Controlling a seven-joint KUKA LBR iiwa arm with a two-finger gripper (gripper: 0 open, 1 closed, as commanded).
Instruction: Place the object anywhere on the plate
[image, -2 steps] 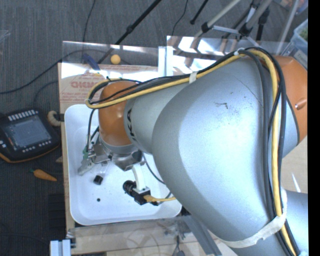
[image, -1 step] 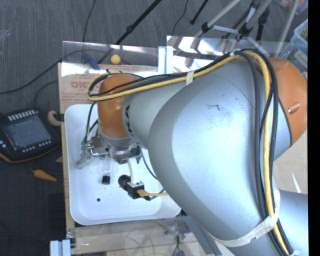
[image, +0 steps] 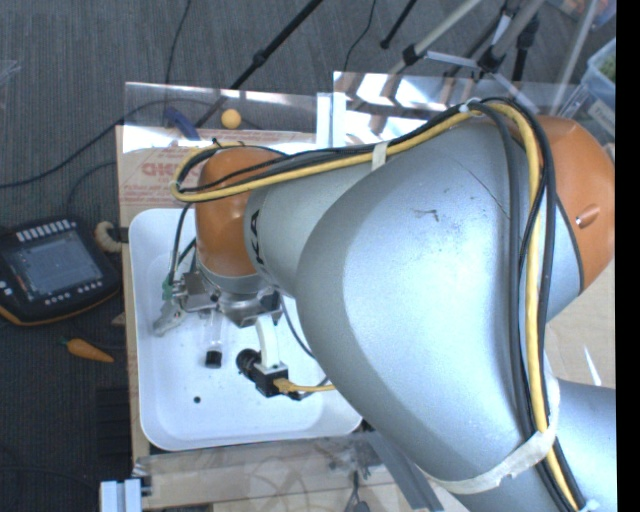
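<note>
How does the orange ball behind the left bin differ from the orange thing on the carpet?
The ball is round and yellow-orange; the carpet piece is long, tapered, deeper orange. The ball sits behind the left bin; the carpet piece lies left of it, near the pendant. Both are small and outside the bin.

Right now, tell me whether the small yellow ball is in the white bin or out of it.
Out. The yellow ball sits past the far rim of the white bin, not on its floor.
</note>
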